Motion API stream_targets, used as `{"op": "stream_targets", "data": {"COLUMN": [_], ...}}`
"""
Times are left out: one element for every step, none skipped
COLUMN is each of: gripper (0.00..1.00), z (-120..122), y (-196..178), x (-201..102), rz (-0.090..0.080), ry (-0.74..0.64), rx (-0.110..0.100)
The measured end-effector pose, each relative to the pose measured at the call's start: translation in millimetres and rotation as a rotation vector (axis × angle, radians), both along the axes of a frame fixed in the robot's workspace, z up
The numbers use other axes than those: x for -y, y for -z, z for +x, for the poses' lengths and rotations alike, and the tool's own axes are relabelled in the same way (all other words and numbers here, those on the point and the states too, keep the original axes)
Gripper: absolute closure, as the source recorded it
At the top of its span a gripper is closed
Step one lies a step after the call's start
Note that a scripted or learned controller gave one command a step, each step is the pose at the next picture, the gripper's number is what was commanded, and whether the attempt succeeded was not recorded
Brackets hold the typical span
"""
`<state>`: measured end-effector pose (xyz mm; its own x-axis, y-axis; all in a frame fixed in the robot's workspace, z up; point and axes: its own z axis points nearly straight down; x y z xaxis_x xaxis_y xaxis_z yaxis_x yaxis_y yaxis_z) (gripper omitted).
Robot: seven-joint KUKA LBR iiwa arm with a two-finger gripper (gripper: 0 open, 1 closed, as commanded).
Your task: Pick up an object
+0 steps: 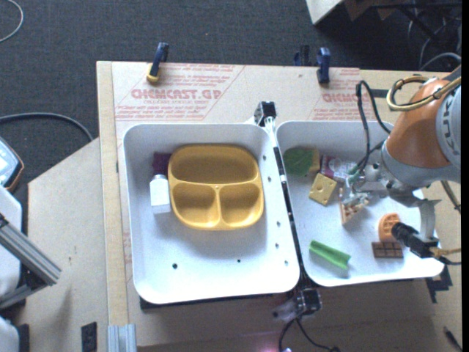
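Observation:
My gripper (355,199) hangs low over the middle of the right bin (364,276), reaching in from the right. Just left of it lies a yellow cheese-like block (322,189). A small tan piece (351,212) sits right at the gripper's tip; whether it is held I cannot tell. An orange object (388,224) and a brown waffle-like square (387,250) lie to the gripper's right and front. A green stick (329,255) rests near the bin's front. A green round object (297,160) and a pink-and-white packet (336,168) lie at the back.
The left bin (139,248) holds a yellow divided plate (216,187), a white bottle (160,194) beside it and a dark purple thing (161,160) behind the bottle. A ridge (282,189) separates the two bins. Clamps sit on the board's far edge.

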<state>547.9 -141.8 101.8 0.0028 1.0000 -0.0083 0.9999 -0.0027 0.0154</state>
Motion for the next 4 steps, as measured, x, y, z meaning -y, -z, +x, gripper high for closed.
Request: {"op": "stream_targets", "data": {"gripper": [1.0, 1.0, 1.0, 1.0], "z": [1, -4, -3, -20], "y": [-43, -105, -124, -133], "x": [0, -1, 0, -49], "rz": [0.006, 0.006, 0.006, 0.011], "ry": [-0.003, -0.004, -0.004, -0.008], "rx": [-0.01, -0.007, -0.01, -0.017]}}
